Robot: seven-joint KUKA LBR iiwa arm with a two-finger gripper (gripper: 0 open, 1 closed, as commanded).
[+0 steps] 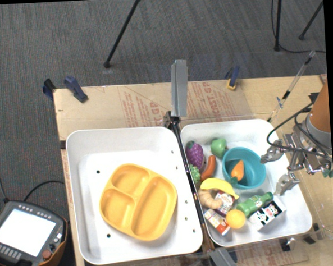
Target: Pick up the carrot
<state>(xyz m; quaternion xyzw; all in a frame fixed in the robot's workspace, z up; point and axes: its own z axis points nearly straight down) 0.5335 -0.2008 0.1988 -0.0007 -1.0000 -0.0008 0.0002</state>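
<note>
Orange carrot (238, 169) in teal bowl (254, 180), left of gripper (277, 170), jaws spread apart, nothing btwn.

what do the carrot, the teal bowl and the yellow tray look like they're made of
Carrot: probably moulded plastic toy food, with an even orange colour and a smooth surface. Teal bowl: likely plastic, one flat colour with a soft sheen on the rim. Yellow tray: apparently hard plastic, with moulded compartments and a uniform semi-matte surface. None can be confirmed by look alone.

My arm (323, 114) is cut off at the right edge, only a bit of orange band visible. The bowl's (244, 167) rim hides the lower carrot (237, 169). The carton's (269, 213) print is too small to read.
</note>
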